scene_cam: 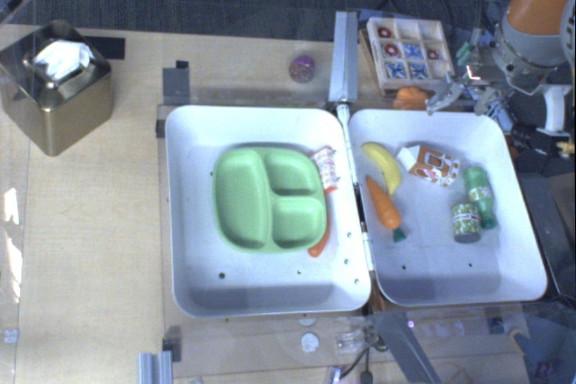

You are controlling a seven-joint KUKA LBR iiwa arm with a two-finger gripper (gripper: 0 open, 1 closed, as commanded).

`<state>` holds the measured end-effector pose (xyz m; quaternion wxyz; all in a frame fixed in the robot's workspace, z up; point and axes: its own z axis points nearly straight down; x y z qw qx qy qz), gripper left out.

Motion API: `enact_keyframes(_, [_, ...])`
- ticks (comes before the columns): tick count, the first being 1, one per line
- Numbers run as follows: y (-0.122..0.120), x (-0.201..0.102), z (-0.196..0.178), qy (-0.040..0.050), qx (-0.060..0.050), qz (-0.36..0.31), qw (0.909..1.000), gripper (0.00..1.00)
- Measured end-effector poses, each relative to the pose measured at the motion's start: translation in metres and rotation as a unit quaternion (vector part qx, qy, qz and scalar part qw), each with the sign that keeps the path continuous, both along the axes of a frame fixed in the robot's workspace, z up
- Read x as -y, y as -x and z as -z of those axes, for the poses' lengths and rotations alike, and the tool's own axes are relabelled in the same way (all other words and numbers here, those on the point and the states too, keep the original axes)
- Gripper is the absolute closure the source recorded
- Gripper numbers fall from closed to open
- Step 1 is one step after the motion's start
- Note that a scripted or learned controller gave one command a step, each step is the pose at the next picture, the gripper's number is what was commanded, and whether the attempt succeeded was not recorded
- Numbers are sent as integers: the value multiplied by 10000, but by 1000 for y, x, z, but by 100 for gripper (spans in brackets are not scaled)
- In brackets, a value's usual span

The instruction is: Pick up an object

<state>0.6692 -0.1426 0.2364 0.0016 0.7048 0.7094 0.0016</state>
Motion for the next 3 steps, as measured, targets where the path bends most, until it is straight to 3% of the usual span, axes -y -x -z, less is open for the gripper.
enact_keyframes(1, [44, 8, 138, 19, 25, -2145, 9767, 0])
enact_keyframes(2, [41, 7, 125, 30, 67, -2152, 9765, 100])
enact_keyframes(3, [60, -48, 20, 21, 33, -2234, 9747, 100])
